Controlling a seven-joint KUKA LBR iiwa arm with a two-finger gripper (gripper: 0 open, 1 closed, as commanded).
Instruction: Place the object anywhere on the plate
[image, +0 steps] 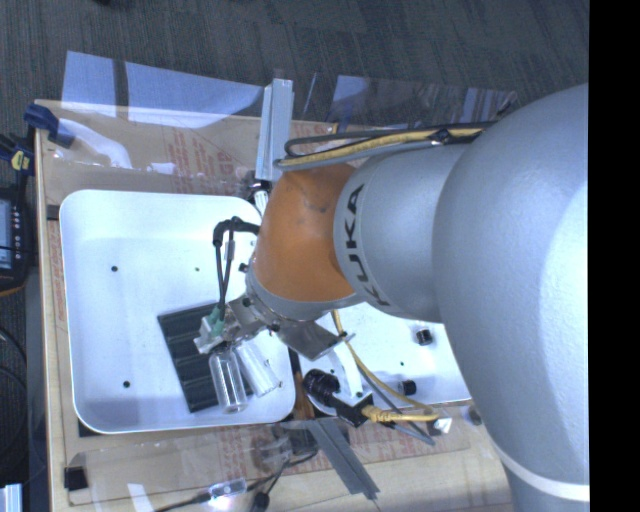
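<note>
A dark ribbed plate (186, 350) lies flat in the left white bin (110, 300), near its front right corner. My gripper (251, 393) hangs low over the plate's right edge, its two silver fingers (228, 382) pointing toward the bin's front wall. The fingers stand a little apart, and I see nothing held between them. A small green and white piece (212, 326) sits at the base of the gripper, over the plate's upper right part. The orange wrist band (300, 240) and the grey arm hide the bin's right wall and most of the right bin.
A small part of the right bin (400, 360) shows under the arm, with a few small dark items (424, 337) on it. Cables and a black fitting (322, 385) hang by the front rim. Cardboard bench edges surround both bins.
</note>
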